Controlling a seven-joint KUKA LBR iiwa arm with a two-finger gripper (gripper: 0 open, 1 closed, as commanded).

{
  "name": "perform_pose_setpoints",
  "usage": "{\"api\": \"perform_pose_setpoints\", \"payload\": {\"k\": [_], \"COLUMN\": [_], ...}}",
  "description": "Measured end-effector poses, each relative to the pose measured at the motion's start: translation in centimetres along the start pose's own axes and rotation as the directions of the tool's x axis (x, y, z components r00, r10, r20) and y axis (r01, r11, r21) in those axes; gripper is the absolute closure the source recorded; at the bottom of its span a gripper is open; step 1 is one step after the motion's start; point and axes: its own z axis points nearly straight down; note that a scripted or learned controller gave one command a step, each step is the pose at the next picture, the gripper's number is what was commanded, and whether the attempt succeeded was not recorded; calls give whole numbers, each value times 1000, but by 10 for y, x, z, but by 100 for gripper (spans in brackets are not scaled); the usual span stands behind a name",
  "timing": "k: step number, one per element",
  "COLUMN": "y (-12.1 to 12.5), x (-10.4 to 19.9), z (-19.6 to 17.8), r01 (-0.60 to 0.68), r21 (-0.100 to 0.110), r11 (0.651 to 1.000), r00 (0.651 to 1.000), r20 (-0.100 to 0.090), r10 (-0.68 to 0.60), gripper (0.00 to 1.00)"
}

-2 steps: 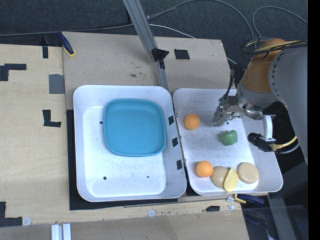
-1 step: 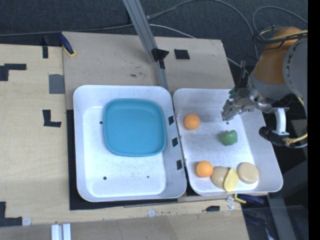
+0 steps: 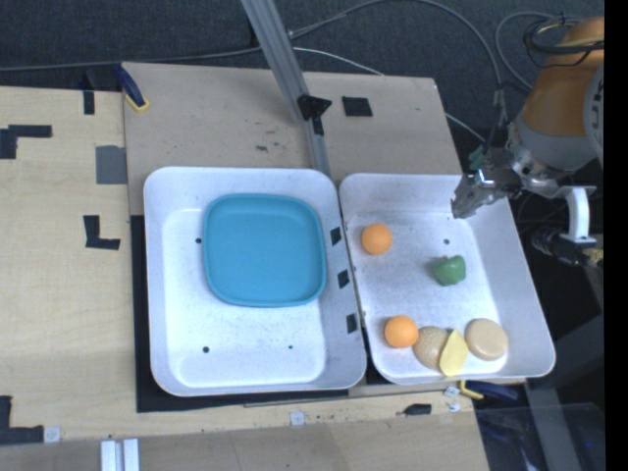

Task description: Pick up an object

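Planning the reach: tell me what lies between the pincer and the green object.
Camera view: only bare white bin floor lies between the pincer and the green object.

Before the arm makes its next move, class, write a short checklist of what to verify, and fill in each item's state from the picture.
1. Gripper over the right bin: ok, at its far right rim.
2. Fingers open: cannot tell.
3. Gripper carrying nothing: ok.
4. Green object has space around it: ok.
5. Near orange ball free of neighbours: not ok, it touches the tan piece.
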Motion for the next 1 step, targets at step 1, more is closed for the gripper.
{"api": "perform_pose_setpoints", "payload": {"k": [1], "y": [0], "x": [0], "z": [-13], "r01": [0], "r21": [4], "r11": [1000], "r00": [1000], "r20": [-1], "r10": [0], "gripper": [100]}}
